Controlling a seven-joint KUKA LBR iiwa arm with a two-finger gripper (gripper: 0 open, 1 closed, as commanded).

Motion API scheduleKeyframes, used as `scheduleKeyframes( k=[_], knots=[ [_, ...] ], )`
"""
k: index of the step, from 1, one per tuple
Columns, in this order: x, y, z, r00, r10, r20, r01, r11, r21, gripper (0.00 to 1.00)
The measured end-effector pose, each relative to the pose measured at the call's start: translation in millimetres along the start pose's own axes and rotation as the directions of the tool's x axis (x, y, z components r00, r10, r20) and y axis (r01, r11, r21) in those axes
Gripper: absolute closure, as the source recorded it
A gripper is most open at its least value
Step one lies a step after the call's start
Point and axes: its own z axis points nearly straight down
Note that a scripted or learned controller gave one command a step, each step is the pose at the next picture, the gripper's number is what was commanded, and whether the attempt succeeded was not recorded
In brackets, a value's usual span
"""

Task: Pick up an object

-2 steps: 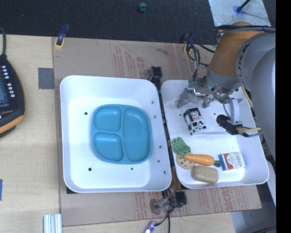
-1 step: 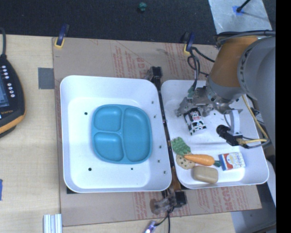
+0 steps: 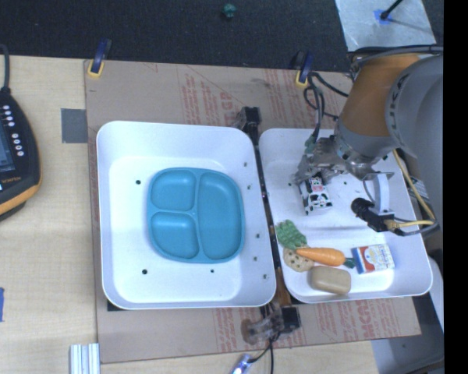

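**Mia:** So, what is the biggest thing?

**Ben:** The surface (image 3: 47,240). On it sit two white bins. I will tell every place from the blue plate (image 3: 196,213). It lies flat in the middle of the left bin (image 3: 125,142), all alone.

**Mia:** And to the right of the blue plate?

**Ben:** The right bin (image 3: 405,287). The toys lie there, I think so the arm can reach them. The grey arm (image 3: 390,107) comes in from far right of the plate and bends down into that bin.

**Mia:** What are the toys?

**Ben:** Right of the plate and lower, near the bin's front, lie a tan bun (image 3: 330,280), a small carton (image 3: 372,258), an orange carrot (image 3: 321,255), a cookie (image 3: 297,261) and a green leaf (image 3: 290,234). They are close, some touching.

**Mia:** And the hand?

**Ben:** The hand (image 3: 315,184) points down, right of the plate. A little black and white cow toy (image 3: 320,201) is just under it. I think that is the one to pick up.

**Mia:** Is it holding the toy?

**Ben:** I cannot tell. The hand hides that part.
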Motion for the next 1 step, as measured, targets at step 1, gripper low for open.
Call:
scheduleKeyframes(
  k=[1],
  knots=[
    [61.5, -54.1, -89.9, 1.0, -0.003, -0.002, 0.003, 1.0, -0.003, 1.0]
  ],
)
